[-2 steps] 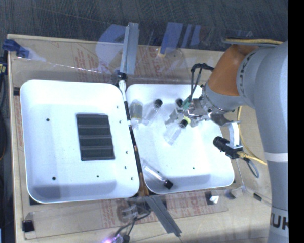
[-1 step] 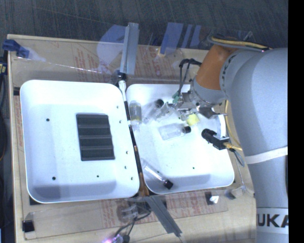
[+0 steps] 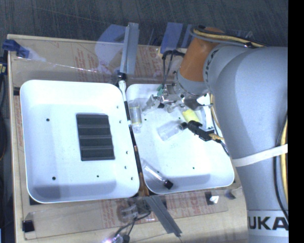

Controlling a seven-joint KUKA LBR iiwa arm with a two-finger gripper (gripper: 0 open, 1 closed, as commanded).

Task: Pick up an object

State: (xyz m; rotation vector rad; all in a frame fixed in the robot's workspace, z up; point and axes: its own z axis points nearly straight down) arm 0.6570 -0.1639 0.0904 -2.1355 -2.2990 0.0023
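We see clear tube (image 3: 156,176) in near-left corner of right bin (image 3: 202,156), long axis diag., black cap (image 3: 168,185) pointing to view's lower right. Gripper (image 3: 164,99) over bin's far end, mostly hidden by wrist (image 3: 192,80); can't tell whether it's clenched or released.

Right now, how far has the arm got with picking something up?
Done: the gripper sits over the far corner of the right bin. In hand: nothing visibly gripped. Left: grab and lift; the clear cup, capped tube and ribbed block lie in the bins.

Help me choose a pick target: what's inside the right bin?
A clear cup, a clear plastic piece and a black-capped clear tube. The arm covers the right bin's right side.
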